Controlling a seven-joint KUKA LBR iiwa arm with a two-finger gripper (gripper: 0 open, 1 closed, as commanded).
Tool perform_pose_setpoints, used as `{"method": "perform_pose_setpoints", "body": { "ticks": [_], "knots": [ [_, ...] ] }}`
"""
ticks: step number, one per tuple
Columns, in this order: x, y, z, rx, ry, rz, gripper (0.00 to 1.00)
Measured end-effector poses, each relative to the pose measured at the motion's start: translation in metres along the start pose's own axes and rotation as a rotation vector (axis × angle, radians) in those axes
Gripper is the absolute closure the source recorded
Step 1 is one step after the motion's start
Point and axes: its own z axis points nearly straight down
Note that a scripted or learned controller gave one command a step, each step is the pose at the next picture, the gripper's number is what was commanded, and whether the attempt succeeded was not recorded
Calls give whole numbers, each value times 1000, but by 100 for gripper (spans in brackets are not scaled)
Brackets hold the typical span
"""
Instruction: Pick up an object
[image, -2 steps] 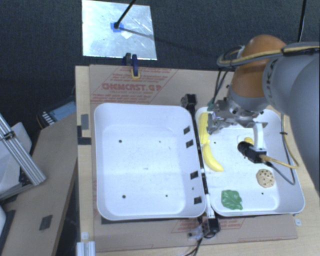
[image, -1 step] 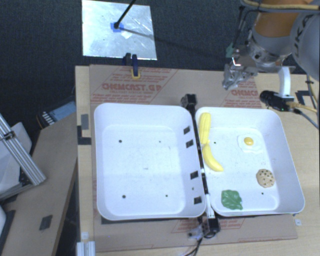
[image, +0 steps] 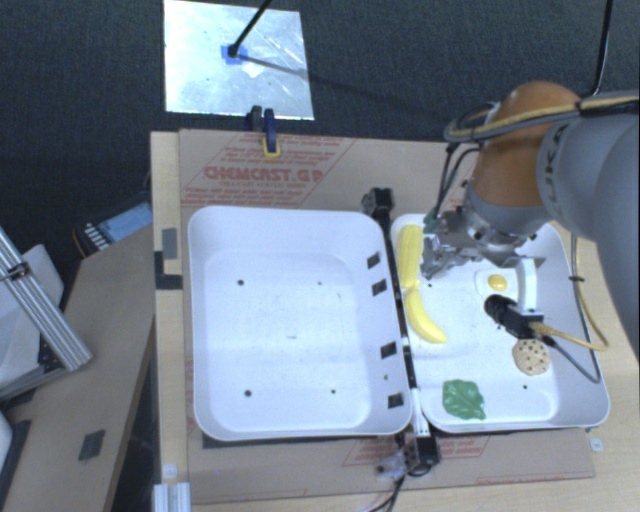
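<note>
Cardboard-backed bench, two white bins (image: 290, 225): at right of frame I bring the gripper (image: 432, 262) down beside the banana (image: 416, 290) lying along the right bin's left wall, a placement suggesting a grasp attempt, though I cannot tell the claw's opening.

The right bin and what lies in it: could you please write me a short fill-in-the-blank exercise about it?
1. The banana lies along the ____ wall of the right bin, in camera view.
2. The leafy toy near the bin's front edge is ____ in colour.
3. The cookie is dotted with dark ____.
4. The gripper hangs beside the ____.

Missing words: left; green; chips; banana
</note>
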Motion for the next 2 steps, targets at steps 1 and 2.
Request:
{"method": "perform_pose_setpoints", "body": {
  "ticks": [1,2],
  "knots": [
    [8,31,-144,-34,-2,-7,100],
    [-8,0,-1,-3,0,0,100]
  ]
}}
